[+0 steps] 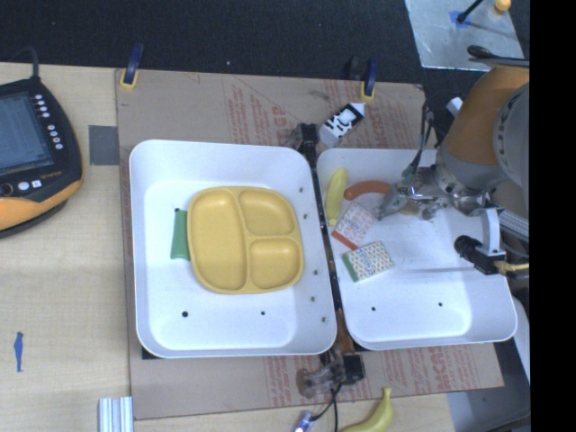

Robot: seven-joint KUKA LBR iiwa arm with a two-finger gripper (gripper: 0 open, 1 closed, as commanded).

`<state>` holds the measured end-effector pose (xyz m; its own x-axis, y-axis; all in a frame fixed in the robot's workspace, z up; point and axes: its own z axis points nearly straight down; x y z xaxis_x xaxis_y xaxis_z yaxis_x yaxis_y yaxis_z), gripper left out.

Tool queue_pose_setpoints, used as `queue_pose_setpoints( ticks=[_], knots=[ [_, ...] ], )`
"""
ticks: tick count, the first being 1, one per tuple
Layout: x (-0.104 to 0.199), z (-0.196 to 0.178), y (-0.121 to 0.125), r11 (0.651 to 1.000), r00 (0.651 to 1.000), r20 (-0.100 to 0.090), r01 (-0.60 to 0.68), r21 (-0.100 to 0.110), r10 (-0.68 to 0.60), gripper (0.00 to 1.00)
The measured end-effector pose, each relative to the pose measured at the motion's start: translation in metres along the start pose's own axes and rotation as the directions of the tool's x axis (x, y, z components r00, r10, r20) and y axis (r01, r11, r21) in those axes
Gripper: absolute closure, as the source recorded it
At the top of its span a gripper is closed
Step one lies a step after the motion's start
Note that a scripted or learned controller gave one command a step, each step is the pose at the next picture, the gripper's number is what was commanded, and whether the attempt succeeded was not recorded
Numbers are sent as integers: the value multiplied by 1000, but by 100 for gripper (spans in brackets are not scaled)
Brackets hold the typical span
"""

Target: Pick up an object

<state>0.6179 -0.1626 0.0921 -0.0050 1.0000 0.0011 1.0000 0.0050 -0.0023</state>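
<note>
**White bins, gripper low over the right one**

White plastic forms both bins, and the right bin [450,318] serves as the landmark. Near its far left corner a small banana [335,193] is laid with its long axis running from the far wall toward the near side, leaning slightly, close along the left wall. It is seen as pale yellow, short and gently curved. Just right of its far end an orange-red sausage-shaped piece [367,188] is laid crosswise, its long axis roughly parallel to the far wall. Nearer the middle of the bin a pink-and-white packet [354,227] and a patterned card [368,261] are laid flat, side by side and tilted.

The gripper [416,198] is seen low over the far part of the right bin, just right of the sausage-shaped piece and near the packet; nothing is seen between its fingers, and whether they are spread or closed cannot be told.

In the left bin [162,318] a yellow divided plate [245,238] is laid over a green item [180,235].
</note>
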Motion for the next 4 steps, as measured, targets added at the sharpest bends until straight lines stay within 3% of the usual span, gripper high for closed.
queue_pose_setpoints(
  ticks=[1, 2, 3, 4],
  knots=[
    [-22, 0, 39, 1000, 1000, 1, -1, 0, 1, 0],
    [30, -37, 39, 1000, 1000, 0, -1, -1, 1, 0],
    [69, -28, -35, 1000, 1000, 1, 0, 3, 0, 0],
    [67, -4, -51, 1000, 1000, 3, 0, -9, 0, 0]
  ],
)
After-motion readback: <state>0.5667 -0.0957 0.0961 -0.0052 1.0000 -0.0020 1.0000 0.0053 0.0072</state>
